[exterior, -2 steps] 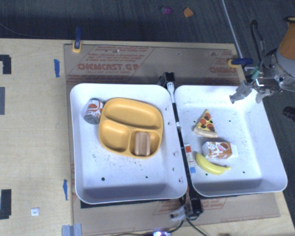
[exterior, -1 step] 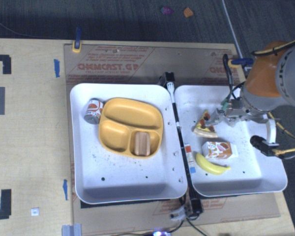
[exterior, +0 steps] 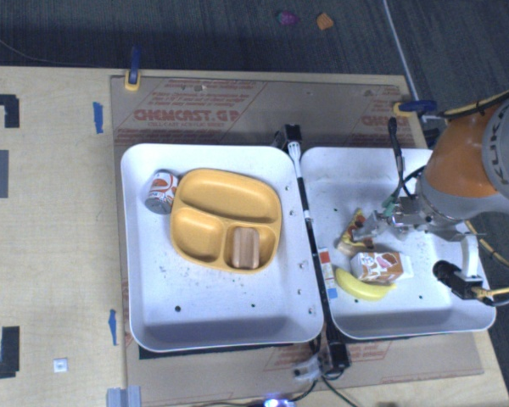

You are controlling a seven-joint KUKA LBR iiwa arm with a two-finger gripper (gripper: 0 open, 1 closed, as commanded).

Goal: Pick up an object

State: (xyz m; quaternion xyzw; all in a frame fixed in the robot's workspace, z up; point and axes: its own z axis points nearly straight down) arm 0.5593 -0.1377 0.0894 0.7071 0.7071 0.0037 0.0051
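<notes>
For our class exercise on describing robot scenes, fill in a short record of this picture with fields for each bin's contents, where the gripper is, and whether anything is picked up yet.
left bin: yellow divided tray with a brown block in one lower compartment; a small can lying beside the tray's upper left
right bin: banana, a small packet touching it, a small mixed-colour item just above
gripper: low over the right bin, beside the small item
pick-up status: nothing visibly held; fingers too unclear to judge
</notes>
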